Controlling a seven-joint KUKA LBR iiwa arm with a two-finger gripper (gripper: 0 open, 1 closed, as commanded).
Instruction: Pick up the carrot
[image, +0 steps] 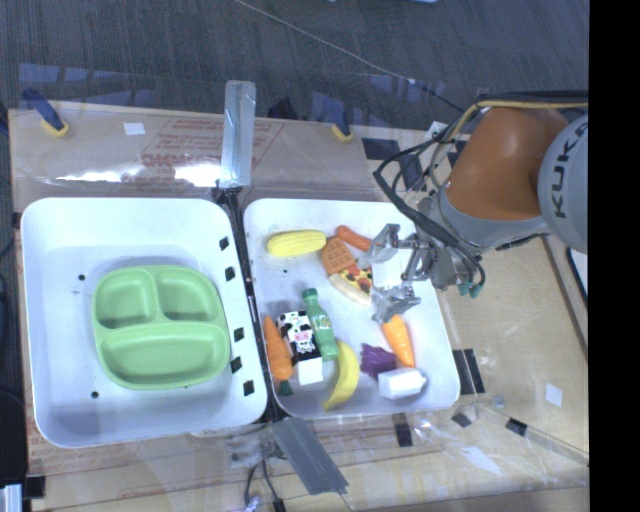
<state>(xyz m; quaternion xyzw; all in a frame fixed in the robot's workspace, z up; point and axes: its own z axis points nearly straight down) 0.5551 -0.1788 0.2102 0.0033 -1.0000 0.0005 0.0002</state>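
An orange carrot (400, 340) lies in the right bin (436, 330) near its right wall, pointing toward the front. A second long orange carrot-like piece (277, 350) lies along that bin's left wall. My gripper (389, 270) hangs over the right part of the bin, just behind the first carrot. It is open, with one finger (385, 240) toward the back and the other (396, 299) close above the carrot's top end. Nothing sits between the fingers.
The right bin also holds a corn cob (297, 243), sausage (352, 238), pizza slice (345, 270), green bottle (320, 322), cow-print carton (297, 335), banana (345, 375), purple piece (375, 358) and white block (400, 382). A green divided plate (158, 325) lies in the left bin.
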